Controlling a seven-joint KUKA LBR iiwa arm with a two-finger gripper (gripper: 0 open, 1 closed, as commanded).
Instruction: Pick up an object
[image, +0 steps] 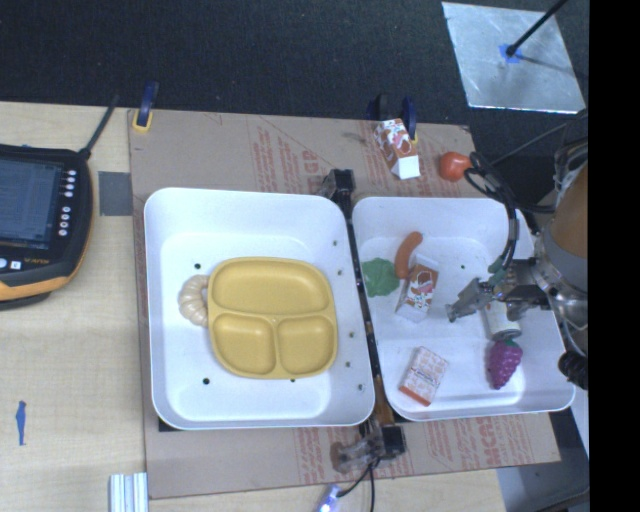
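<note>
Purple grapes (504, 360), a toy bunch, lie near the right end of the right bin (470, 218), and they look like the closest candidate for the pick, sitting just below and beside the gripper (478, 302). The fingers appear spread, with nothing between them, hovering low over bare bin floor between the grapes and a small carton (418, 288) with a red print. Other choices in the same bin are an orange sausage-shaped piece (407, 253), a green leafy piece (379, 276) touching the bin's left wall, and a flat red-and-white box (424, 375) near the front edge. The left bin (175, 395) holds a yellow divided plate (271, 316) with a pale ridged piece (192, 298) tucked against its left side. My read is that the approach step is in hand and no grasp has been made. Next, the arm would need to settle over one item, probably the grapes, line the fingers up across it, lower and close.
</note>
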